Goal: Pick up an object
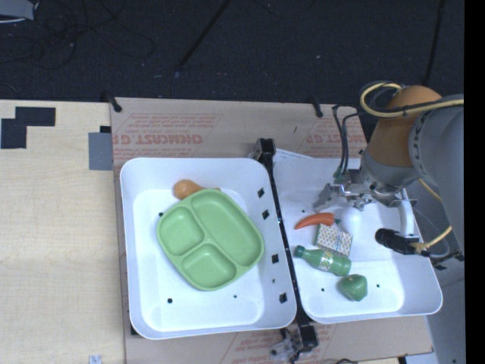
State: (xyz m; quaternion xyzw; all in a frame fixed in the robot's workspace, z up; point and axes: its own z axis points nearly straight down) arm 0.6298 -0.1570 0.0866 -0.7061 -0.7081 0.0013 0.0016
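My gripper [343, 196] hangs over the back part of the right bin [413, 298], under the grey arm with its orange band [394, 139]. Just below it and to the left lies an orange-red chili-shaped object [314, 221]. A small patterned packet [334, 240] lies in front of that. A green bottle [324, 259] lies on its side beside the packet, and a green pepper-like object [353, 287] sits nearer the front. A small white item [352, 221] lies right under the gripper. I see nothing held in the gripper.
The left bin [144, 279] holds a green divided plate [210, 238] with an orange object [186, 189] behind it. A black divider [276, 233] runs between the bins. Black cables [402, 241] trail along the arm at the right.
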